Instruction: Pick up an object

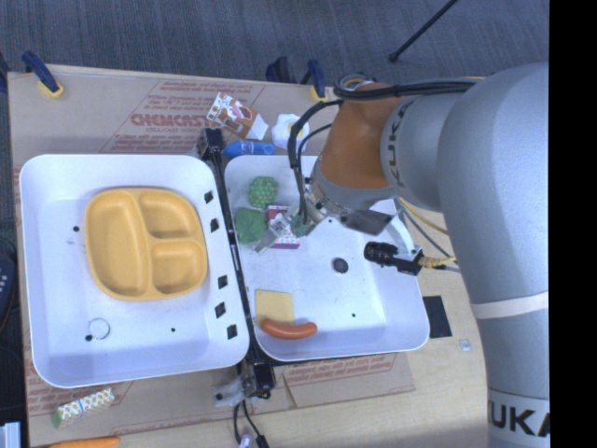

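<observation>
My gripper (297, 224) reaches down into the right bin (392, 317) from under the orange-banded wrist. It is low over a small red and white packet (281, 220) in the bin's upper left part. Just left of it lie two green, bumpy toy vegetables, one (263, 190) near the back wall and one (249, 223) closer to the divider. A yellow cheese slice (274, 303) and a reddish sausage (288, 329) lie near the bin's front wall. A small dark round piece (340, 266) sits mid-bin.
The left bin (47, 343) holds a yellow divided plate (145, 242). Behind the bins lie a snack packet (229, 113) and a blue item (248, 147). The arm's large grey body covers the right side. A black connector (390, 256) sticks out over the right bin.
</observation>
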### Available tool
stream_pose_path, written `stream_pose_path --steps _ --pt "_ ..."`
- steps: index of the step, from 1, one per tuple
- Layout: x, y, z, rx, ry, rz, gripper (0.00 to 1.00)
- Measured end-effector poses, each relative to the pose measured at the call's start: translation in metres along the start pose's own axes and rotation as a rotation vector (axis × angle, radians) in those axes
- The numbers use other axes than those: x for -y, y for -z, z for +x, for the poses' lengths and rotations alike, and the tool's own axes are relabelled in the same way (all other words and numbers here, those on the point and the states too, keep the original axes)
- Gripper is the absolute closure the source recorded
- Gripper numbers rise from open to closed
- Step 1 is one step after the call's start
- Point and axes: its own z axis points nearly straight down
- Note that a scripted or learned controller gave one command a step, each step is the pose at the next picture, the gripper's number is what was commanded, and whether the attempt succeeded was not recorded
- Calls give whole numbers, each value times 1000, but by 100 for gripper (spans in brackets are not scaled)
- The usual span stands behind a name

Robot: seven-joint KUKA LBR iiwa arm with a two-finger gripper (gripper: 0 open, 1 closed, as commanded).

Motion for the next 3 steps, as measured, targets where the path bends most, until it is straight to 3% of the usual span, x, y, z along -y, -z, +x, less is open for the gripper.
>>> stream_pose_path --steps 3 --pt "0 0 0 0 0 0 0"
